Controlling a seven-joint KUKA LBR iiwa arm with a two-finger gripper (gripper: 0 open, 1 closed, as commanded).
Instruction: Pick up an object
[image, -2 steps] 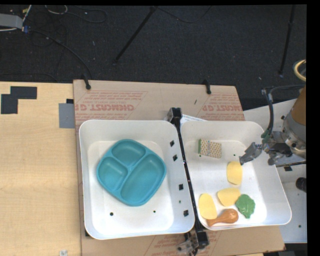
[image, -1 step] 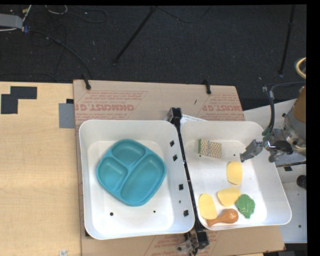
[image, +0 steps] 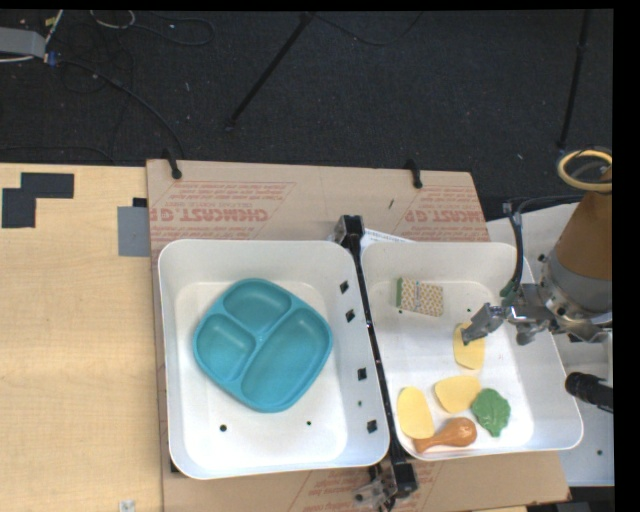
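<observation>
In the right bin (image: 540, 425) lie several small objects: a green and beige patterned block (image: 420, 296), a yellow piece (image: 469, 350), a second yellow piece (image: 457, 392), a yellow oval (image: 415, 411), a green leafy toy (image: 491, 411) and an orange-brown pear shape (image: 450, 435). My gripper (image: 505, 326) hangs over the right side of this bin, just above and right of the upper yellow piece. Its fingers are spread open with nothing between them. The left fingertip (image: 482, 323) sits over that yellow piece's top edge.
The left bin (image: 190, 440) holds a teal divided plate (image: 263, 343). A black divider (image: 362, 340) runs between the bins. Cardboard lies under both bins, with the wooden bench top to the left. The arm's orange band (image: 587, 240) rises at the right.
</observation>
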